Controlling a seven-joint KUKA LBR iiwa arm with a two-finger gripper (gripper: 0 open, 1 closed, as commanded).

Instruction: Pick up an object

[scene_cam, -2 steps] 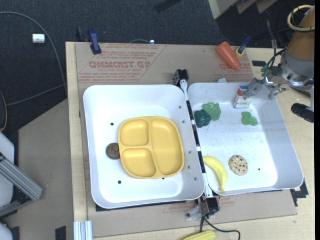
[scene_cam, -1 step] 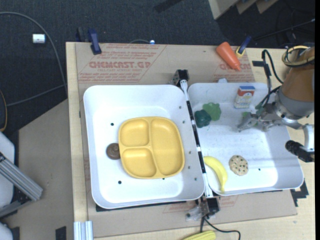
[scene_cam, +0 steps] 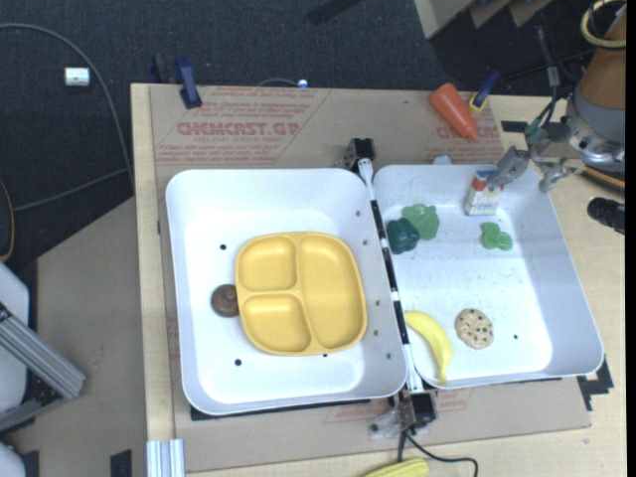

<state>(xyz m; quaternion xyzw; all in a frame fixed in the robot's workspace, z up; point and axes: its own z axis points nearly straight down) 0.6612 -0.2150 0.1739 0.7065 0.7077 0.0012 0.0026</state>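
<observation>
The right bin (scene_cam: pixel 556 296) holds a small white box with red and blue marks (scene_cam: pixel 482 195) near its back edge. Ahead of it lie a dark green piece (scene_cam: pixel 401 235), a lighter green piece (scene_cam: pixel 422 219) and a small green piece (scene_cam: pixel 496 237). A yellow banana (scene_cam: pixel 431 340) and a round cookie (scene_cam: pixel 474 327) lie near the front. My gripper (scene_cam: pixel 532 169) hovers over the bin's back right corner, just right of the white box. It is open, with nothing between its fingers.
The left bin (scene_cam: pixel 194 227) holds a yellow divided plate (scene_cam: pixel 298 292), and a brown disc (scene_cam: pixel 226 300) sits at the plate's left edge. An orange object (scene_cam: pixel 454 112) lies on the bench behind the right bin. A blue clamp (scene_cam: pixel 186 82) sits at the bench's back left.
</observation>
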